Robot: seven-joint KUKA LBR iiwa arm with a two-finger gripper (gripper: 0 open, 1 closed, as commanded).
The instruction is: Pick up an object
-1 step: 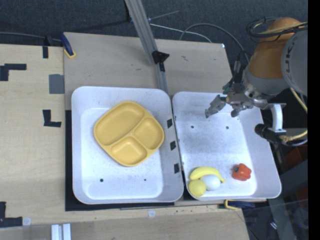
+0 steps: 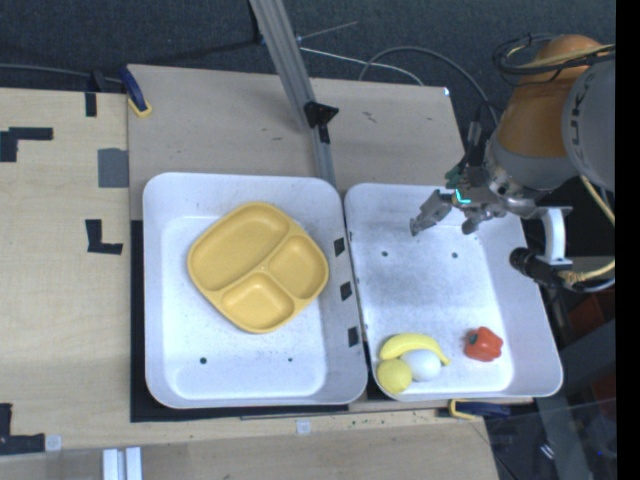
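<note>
Approach step: claw [image 2: 447, 220] spread apart, gripping nothing, above right bin [image 2: 400, 268]. Banana [image 2: 412, 345] lies toward six o'clock; next move requires travel there, then descent.

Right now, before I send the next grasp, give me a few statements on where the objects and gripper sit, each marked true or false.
1. The yellow divided plate lies in the left bin. True.
2. The red pepper sits in the left bin. False: it is in the right bin, near its front right corner.
3. The banana touches the white ball. True.
4. The gripper holds the yellow ball. False: it grips nothing, over the bin's far end.
5. The fingers are spread apart. True.
</note>
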